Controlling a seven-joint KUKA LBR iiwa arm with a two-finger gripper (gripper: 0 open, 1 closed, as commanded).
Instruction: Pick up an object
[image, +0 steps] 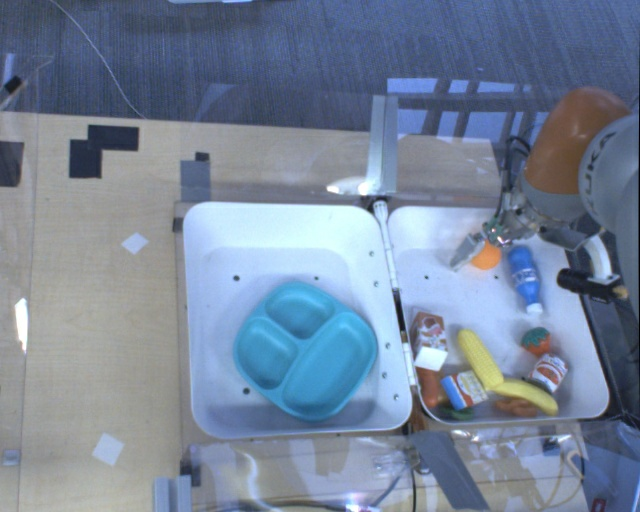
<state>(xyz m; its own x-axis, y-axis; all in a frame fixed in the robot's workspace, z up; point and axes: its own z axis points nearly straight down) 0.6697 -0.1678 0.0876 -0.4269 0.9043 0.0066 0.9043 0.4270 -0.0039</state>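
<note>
I've got the arm (590, 150) coming in from the right, orange band up top, wrist bent down over the right bin's (430, 235) far right part. The gripper (478, 248) sits low there, fingers slanted toward the bin's far left, w/ a small orange object (487, 256) right at the tips. Can't tell if it's pinched between the fingers or just touching them, so grip state is a no-call from me.

Rest of the right bin: blue bottle (523, 277) w/ white cap lies just beside the orange piece, toward the right wall. Near edge is crowded: yellow corn cob (479, 359) lying at a slant, banana (527, 396) touching its lower end, small jar (547, 372) w/ red label by the near right corner, a round orange-and-green item (536, 341) just beyond it. Along the left wall there's a brown-and-white packet (429, 340), and a red/blue packet (458, 390) at the near left corner.

Left bin (210, 330) holds a teal divided plate (305, 348), three compartments, sitting toward the near edge, approx centered left to right.
</note>
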